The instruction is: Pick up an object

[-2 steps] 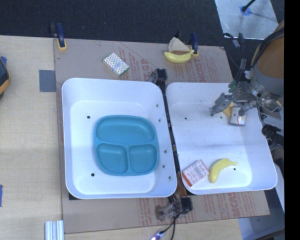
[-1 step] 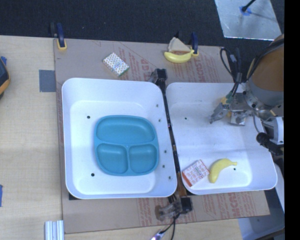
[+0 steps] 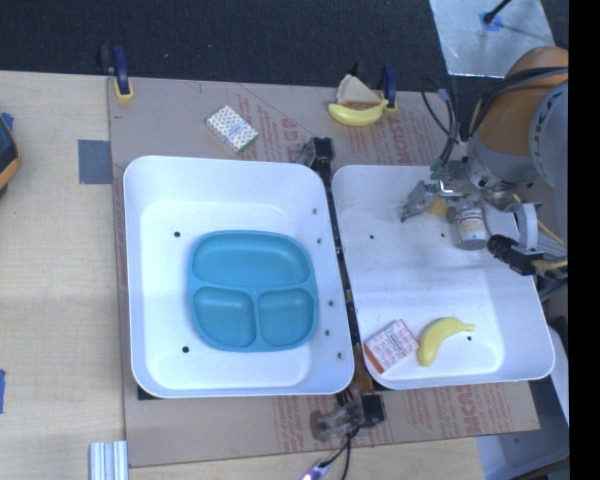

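Note:
In the right bin (image 3: 380, 268) a yellow banana (image 3: 442, 338) lies near the front edge. A red and white packet (image 3: 390, 345) sits just left of it. A small can-like object (image 3: 470, 227) stands at the bin's back right. My gripper (image 3: 442, 196) hangs low over that back right corner, right next to the can, on the grey arm with the orange band (image 3: 528, 73). Something small and yellowish (image 3: 438, 206) shows under the gripper. I see nothing clearly held.
The left bin (image 3: 150, 268) holds a blue divided plate (image 3: 252, 290). Behind the bins, on the cardboard, lie a second banana with a wedge-shaped item (image 3: 358, 105) and a patterned packet (image 3: 231, 126). Black cables (image 3: 520, 253) trail by the arm at the right.

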Controlling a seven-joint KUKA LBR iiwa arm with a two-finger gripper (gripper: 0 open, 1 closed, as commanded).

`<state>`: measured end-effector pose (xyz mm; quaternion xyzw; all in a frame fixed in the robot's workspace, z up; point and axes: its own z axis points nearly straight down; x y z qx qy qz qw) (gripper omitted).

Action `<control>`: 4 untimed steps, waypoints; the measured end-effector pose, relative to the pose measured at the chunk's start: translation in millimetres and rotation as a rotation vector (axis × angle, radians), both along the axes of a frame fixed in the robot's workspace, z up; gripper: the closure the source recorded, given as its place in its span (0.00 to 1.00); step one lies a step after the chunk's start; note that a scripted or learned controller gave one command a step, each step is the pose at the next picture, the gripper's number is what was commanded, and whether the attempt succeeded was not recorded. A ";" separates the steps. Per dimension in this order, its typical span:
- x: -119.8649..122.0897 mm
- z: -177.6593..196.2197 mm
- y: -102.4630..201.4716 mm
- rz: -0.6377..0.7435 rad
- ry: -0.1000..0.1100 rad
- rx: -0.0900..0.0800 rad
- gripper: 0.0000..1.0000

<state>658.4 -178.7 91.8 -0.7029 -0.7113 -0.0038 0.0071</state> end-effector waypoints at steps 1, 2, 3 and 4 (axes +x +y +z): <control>-1.4 67.6 -13.7 -0.007 -0.004 -0.015 0.00; -2.3 28.2 -8.0 -0.006 -0.001 -0.016 0.00; -2.2 0.1 -14.8 -0.007 0.000 -0.016 0.00; -1.6 11.3 -15.0 -0.004 0.000 -0.016 1.00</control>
